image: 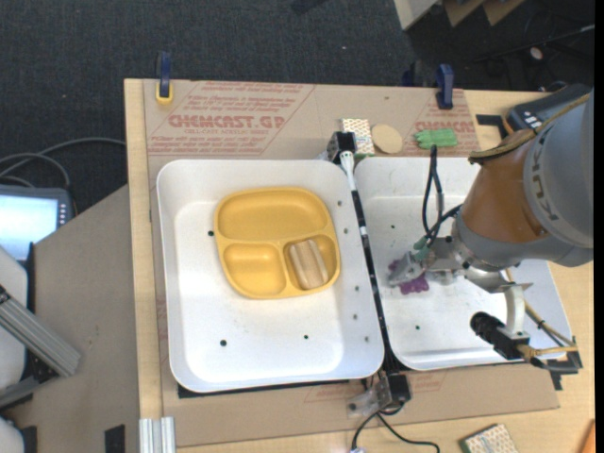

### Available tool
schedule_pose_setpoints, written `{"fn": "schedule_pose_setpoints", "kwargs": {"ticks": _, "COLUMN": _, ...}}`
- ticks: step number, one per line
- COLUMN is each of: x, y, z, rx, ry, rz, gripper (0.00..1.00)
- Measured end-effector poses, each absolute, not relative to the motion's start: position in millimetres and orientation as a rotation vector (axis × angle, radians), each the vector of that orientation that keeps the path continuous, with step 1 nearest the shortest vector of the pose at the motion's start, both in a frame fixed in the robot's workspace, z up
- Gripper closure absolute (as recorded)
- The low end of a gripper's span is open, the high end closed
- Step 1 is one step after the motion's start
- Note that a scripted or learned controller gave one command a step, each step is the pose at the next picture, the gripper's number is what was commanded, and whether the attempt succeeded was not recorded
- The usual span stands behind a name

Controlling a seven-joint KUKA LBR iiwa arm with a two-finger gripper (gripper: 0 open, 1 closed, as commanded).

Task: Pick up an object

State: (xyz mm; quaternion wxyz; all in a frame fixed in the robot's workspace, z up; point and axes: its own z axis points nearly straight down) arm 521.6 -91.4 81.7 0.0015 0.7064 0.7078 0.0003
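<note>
Over the right-hand bin [415, 347] the tool [415, 270] hangs low beside a small purple object [412, 285] lying on the bin floor near the divider; how wide it stands I cannot tell. A good pick would centre squarely over the purple piece, descend straight, and close only once it sits between. A yellow tray [274, 217] holding a tan block [306, 262] occupies the left bin [189, 291].
</note>
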Motion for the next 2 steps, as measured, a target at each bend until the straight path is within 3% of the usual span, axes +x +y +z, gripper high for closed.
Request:
{"fn": "schedule_pose_setpoints", "kwargs": {"ticks": 1, "x": 521.0, "y": -92.2, "z": 95.3, "rx": 2.218, "ry": 2.216, "rz": 0.003, "gripper": 1.00}}
{"fn": "schedule_pose_setpoints", "kwargs": {"ticks": 2, "x": 585.2, "y": -28.4, "z": 191.2, "rx": 2.204, "ry": 2.224, "rz": 0.018, "gripper": 1.00}}
